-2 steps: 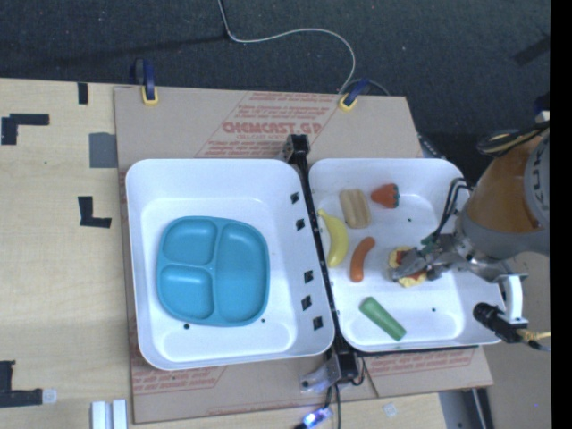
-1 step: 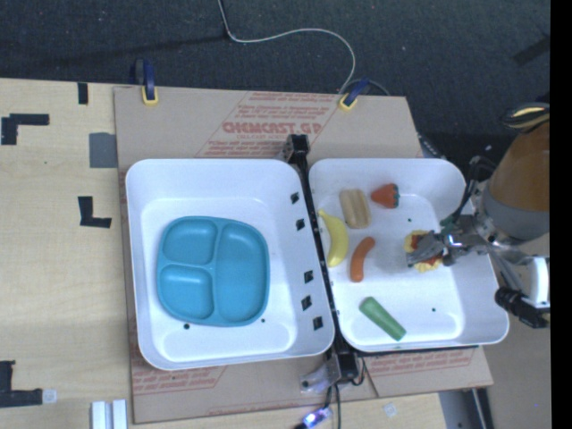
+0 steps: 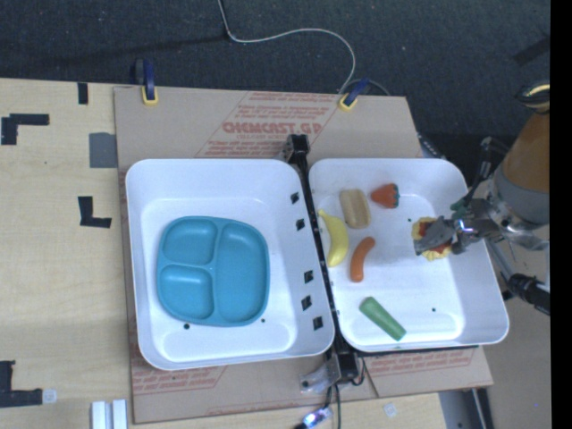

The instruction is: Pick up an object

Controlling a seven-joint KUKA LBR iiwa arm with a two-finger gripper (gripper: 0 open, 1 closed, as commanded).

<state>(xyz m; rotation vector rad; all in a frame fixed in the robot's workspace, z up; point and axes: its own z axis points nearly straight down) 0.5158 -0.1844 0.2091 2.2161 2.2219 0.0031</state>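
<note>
Yellow-red toy [image 3: 433, 250] right under the end effector [image 3: 437, 237], finger state impossible to tell

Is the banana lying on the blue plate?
No, the banana lies in the right bin, while the blue plate sits in the left one.

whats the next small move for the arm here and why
Probably a short descent. The end effector sits directly over the yellow and red toy near the right bin's right wall, and the view doesn't show the toy between its fingers, so no lift yet.
</note>
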